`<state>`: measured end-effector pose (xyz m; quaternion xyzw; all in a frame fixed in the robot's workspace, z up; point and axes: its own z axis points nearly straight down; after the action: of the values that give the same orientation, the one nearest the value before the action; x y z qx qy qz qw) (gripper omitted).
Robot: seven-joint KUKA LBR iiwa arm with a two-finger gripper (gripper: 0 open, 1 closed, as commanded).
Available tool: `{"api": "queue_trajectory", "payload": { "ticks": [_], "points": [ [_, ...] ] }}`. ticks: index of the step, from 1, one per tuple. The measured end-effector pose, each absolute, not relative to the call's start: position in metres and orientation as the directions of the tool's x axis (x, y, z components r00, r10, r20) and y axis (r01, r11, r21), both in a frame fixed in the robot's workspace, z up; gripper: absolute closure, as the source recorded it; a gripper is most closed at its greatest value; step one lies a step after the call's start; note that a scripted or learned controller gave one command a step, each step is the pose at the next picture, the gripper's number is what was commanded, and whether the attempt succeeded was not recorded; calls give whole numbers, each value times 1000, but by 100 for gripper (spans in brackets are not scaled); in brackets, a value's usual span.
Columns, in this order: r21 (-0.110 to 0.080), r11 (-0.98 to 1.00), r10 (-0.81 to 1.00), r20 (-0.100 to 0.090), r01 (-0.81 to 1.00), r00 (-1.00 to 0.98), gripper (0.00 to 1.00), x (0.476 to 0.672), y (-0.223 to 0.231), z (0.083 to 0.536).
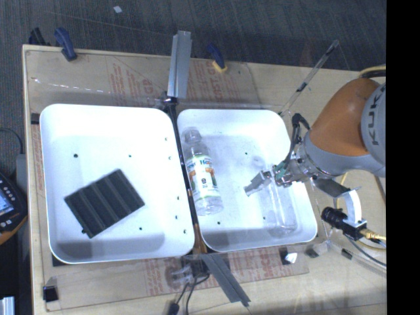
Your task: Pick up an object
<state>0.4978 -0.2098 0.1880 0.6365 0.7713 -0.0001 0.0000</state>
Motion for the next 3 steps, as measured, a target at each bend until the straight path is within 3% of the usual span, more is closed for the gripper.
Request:
{"api": "queue_trajectory", "payload": {
  "ticks": [1,2,3],
  "points": [
    [-1,325,946,0,946,-325,0,544,-123,168],
    [-2,437,899,-9,900,-437,0,611,-121,95],
    [1,441,897,-6,897,-441,100,612,-118,105]
  ]
}}
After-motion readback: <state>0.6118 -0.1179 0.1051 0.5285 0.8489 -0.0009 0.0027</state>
